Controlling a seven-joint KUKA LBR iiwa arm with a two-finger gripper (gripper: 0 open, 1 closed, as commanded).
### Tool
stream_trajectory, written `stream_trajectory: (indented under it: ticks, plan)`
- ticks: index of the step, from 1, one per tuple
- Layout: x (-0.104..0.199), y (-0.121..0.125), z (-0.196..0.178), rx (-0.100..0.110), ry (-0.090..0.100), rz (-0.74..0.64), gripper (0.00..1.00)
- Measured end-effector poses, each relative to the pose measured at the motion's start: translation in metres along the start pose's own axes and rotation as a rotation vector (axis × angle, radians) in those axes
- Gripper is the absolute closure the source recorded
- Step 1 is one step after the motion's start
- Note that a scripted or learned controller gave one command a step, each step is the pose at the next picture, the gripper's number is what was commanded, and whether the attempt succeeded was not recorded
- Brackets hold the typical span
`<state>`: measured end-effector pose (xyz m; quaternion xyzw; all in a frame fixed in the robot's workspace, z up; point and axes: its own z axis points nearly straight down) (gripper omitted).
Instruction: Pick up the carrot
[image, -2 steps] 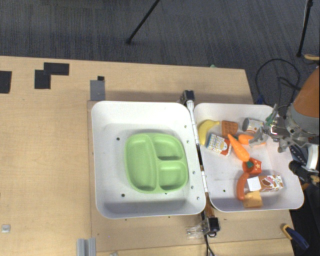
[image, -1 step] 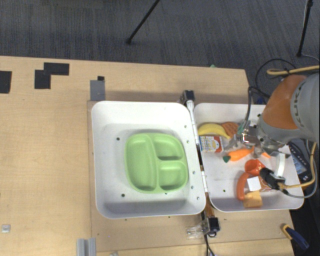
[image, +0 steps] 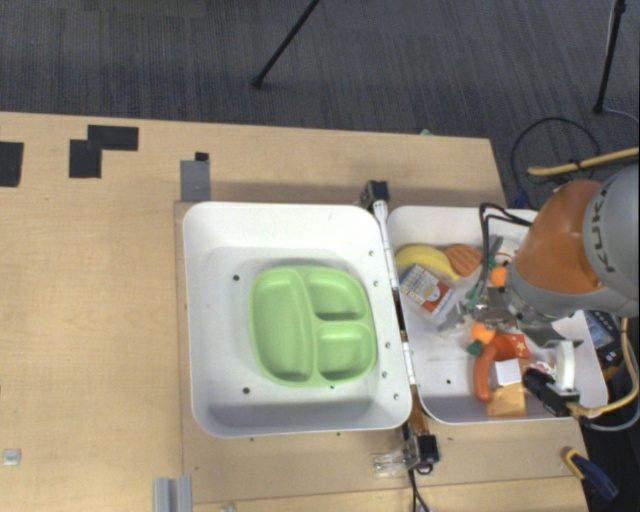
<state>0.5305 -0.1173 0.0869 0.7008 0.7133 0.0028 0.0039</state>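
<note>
Several foods crowding the carrot (image: 481, 347) under the jaws (image: 478, 312), jaw state indiscernible.

The carrot (image: 484, 368) is seen in the right-hand white bin (image: 440, 405), towards its near edge. It is orange, elongated and rounded at the near end, lying roughly lengthwise from far to near with a slight tilt. Its far end is partly hidden beneath the arm. A small white block lies just beside it, and a tan piece touches its near end.
</note>
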Motion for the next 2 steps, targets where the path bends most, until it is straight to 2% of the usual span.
stream_trajectory:
  ticks: [1,2]
  plan:
    - [0.0,0.002,-0.011,-0.005,-0.001,-0.001,1.0]
    - [0.055,-0.011,-0.101,0.008,0.0,0.507,1.0]
